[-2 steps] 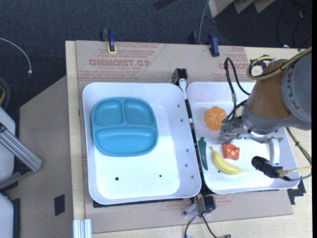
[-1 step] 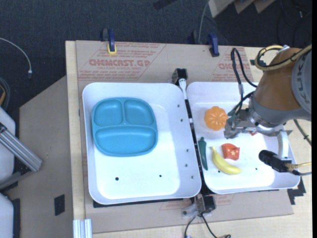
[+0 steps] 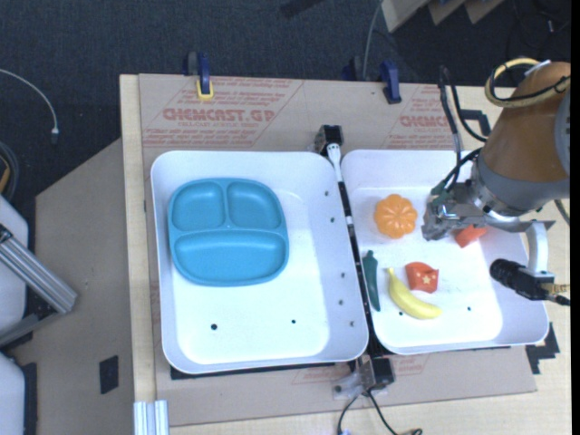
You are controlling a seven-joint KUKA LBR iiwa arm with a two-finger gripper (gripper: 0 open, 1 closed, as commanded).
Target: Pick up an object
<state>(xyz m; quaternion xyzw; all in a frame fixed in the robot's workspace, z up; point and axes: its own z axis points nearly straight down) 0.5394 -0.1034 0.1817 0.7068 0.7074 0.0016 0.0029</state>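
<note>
My gripper (image 3: 444, 217) hangs over the upper middle of the right bin (image 3: 480, 333), and from this slant I cannot tell whether it is spread or pressed together, or whether it pinches anything. A small red block (image 3: 469, 236) lies just beside it at 4 o'clock, partly hidden under my wrist, and the orange (image 3: 396, 216) sits near at 9 o'clock. The red fruit (image 3: 421, 277), the banana (image 3: 413, 299) and the green pepper (image 3: 371, 280) lie towards 7 o'clock, while the blue plate (image 3: 228, 231) rests in the left bin (image 3: 254, 343).
</note>
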